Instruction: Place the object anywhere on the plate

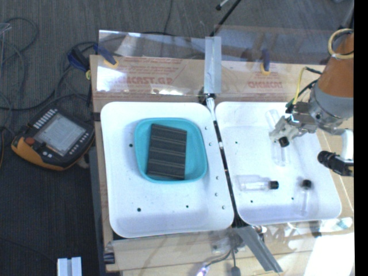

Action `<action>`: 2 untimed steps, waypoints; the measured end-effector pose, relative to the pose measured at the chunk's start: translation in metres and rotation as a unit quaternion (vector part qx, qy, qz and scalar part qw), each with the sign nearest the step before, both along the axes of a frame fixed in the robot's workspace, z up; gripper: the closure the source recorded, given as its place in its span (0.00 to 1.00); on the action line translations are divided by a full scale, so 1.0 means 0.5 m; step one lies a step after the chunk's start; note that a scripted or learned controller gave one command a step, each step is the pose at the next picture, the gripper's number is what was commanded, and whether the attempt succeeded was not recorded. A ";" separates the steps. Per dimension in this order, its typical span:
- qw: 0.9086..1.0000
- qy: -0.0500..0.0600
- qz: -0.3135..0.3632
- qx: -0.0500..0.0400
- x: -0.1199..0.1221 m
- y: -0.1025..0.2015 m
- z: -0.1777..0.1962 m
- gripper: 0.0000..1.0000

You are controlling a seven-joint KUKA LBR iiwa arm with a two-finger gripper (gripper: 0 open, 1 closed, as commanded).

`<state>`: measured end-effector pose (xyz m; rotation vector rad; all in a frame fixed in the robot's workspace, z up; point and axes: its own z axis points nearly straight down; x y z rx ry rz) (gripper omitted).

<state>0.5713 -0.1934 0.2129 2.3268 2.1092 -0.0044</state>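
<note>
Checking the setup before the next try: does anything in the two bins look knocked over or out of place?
Mildly. In the right bin, two clear vials lie on their sides: one near the front, one towards the right. The dark ribbed block sits squarely on the teal plate.

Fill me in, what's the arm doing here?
The arm's gripper hovers over the right bin, where clear vials lie scattered. Nothing visible between its fingers. The blue plate in the left bin has a dark ridged block on it, no vial yet.
</note>
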 end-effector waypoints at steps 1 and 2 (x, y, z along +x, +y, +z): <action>1.000 0.000 0.000 0.000 0.000 0.000 0.000 0.00; 0.999 -0.001 -0.053 -0.001 0.100 -0.016 0.288 0.00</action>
